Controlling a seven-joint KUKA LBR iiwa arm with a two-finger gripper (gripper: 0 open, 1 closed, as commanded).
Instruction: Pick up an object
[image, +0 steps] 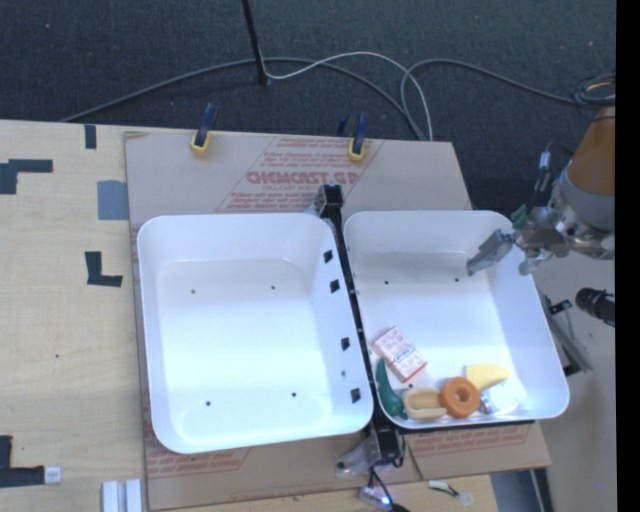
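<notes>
Claw (505, 250) above right bin (440, 225) far edge, grip state unclear. We drop toward orange ring (460, 396) in near corner; clutter tight, we center carefully.

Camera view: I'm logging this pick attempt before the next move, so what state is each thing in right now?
Gripper: above the right bin's far right corner, holding nothing that shows.
Orange ring: lying flat in the right bin's near corner.
Yellow piece: resting beside the ring.
Red-and-white packet: lying flat, tilted.
Tan piece: lying against the ring.
Green item: lying along the bin's left wall.
Right bin: holds all the items.
Left bin: upright.
</notes>
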